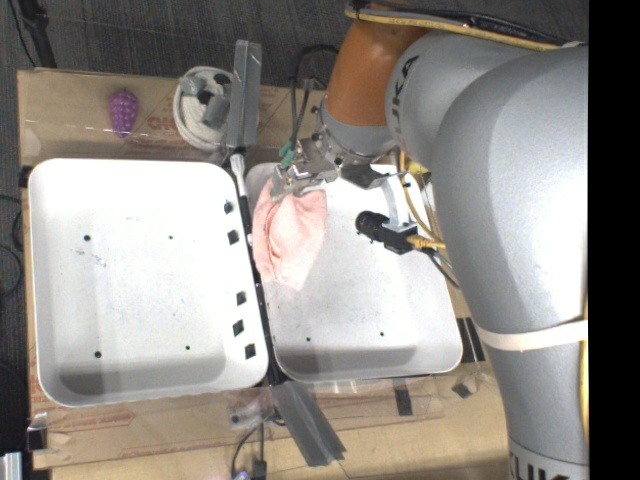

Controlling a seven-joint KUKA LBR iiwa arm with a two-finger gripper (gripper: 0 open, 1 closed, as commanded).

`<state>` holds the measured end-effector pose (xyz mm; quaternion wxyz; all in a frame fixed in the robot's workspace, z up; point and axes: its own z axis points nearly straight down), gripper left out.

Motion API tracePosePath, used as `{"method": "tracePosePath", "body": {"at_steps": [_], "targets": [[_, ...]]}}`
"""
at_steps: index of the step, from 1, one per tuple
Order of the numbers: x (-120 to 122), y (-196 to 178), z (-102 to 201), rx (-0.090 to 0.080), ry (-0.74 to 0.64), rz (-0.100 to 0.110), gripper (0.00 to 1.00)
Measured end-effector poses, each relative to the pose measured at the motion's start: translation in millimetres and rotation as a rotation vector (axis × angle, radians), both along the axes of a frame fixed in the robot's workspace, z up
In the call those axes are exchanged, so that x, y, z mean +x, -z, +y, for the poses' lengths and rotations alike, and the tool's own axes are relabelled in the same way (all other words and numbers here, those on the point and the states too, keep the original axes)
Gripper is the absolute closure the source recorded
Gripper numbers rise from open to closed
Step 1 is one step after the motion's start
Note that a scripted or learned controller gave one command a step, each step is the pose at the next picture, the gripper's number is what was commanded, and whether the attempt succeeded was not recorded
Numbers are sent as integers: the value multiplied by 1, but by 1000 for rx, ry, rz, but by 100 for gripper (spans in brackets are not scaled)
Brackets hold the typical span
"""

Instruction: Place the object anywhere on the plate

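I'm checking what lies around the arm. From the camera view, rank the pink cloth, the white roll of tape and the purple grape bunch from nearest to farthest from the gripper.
1. Pink cloth: right under the gripper, at the right bin's left edge.
2. White roll of tape: on the bench above the left bin.
3. Purple grape bunch: farther left on the bench.

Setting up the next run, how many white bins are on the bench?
2: left bin under the purple object; right bin beside it, holding a pink cloth, partly covered by the arm.

Purple grape bunch [123, 111] on bench, near white cable coil [203, 106]; left bin [60, 268] beside right bin [430, 353].
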<state>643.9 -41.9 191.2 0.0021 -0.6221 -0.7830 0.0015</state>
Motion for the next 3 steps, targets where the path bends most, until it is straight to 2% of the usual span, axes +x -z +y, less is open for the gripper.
{"method": "tracePosePath", "body": {"at_steps": [1,2,3], "targets": [[0,-40,1,0,-9,-2,100],[3,-39,56,1,-415,1,100],[-2,-42,97,3,-818,1,100]]}}
